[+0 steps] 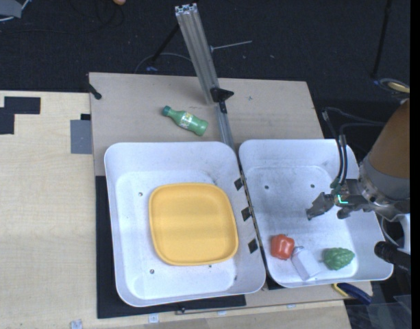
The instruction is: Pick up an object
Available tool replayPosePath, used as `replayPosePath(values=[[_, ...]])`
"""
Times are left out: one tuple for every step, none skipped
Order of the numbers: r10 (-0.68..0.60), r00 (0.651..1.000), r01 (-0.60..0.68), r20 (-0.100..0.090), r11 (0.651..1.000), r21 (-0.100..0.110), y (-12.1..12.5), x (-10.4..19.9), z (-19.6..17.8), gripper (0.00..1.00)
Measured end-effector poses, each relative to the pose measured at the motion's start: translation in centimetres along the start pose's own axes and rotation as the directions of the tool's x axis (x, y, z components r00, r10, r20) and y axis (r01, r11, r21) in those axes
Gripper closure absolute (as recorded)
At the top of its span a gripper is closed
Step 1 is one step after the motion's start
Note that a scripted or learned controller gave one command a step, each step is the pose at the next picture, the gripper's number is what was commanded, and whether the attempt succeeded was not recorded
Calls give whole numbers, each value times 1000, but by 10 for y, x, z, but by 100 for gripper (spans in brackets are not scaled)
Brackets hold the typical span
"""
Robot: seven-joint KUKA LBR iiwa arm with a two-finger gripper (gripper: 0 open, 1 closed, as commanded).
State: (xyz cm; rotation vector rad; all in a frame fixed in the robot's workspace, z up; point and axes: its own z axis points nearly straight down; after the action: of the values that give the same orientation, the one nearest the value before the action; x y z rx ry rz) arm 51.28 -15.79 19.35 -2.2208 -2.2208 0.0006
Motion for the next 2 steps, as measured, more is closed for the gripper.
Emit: replayPosePath(values=[[0,1000,0,0,1000,0,0,0,0,0],[0,1000,0,0,1000,4,-8,-7,49,0]])
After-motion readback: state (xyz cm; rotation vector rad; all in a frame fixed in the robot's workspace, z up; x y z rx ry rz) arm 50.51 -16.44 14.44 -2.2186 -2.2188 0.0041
